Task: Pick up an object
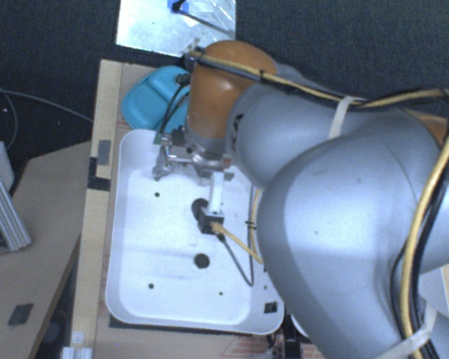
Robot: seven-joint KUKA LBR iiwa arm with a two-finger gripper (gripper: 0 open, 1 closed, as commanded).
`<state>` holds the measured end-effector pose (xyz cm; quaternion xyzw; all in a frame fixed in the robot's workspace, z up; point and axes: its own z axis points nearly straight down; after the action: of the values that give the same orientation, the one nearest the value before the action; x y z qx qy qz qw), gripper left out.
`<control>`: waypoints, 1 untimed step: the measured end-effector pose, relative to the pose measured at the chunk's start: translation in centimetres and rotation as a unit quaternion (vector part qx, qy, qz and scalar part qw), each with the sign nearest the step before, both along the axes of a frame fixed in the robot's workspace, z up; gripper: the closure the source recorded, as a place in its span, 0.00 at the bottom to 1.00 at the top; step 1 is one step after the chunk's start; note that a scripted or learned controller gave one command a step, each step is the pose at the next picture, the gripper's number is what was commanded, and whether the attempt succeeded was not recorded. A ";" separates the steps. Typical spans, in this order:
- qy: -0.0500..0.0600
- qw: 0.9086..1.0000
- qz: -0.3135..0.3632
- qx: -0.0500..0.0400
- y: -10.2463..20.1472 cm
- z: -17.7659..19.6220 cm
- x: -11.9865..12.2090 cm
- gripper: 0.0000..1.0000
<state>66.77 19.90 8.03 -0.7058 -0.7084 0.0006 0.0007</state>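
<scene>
Claw point(187, 161) hangs low over the far half of the white bin point(142, 238), under the orange wrist band. Cannot tell if the claw is spread or pressed together, since the wrist hides it from this angle, and nothing is seen pinched in it. The likely task thing is a small dark round object point(201, 261) on the bin floor, on the camera side of the claw and slightly toward the arm point(352, 217), clearly apart from the claw with bare white floor all round it. It is too small to tell the material, and it could even be a mark or a hole rather than a loose piece. If loose, it looks light and stiff, with a low profile and little height to pinch. It will probably skid on the smooth floor if nudged from one side. Best hold is straight down from above, across its width and centred, closing evenly. A blue plastic thing point(153, 98) sits behind the claw, past the bin's far rim on the worktop point(94, 231), away from the arm. It is bigger and looks smooth and curved, so it is a poorer target. The grasp is not yet made.
</scene>
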 end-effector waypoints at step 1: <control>-0.003 1.000 0.001 0.001 3.8 0.5 0.1 0.00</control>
<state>66.87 23.69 8.56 -0.7050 -0.7092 -0.0021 -0.0001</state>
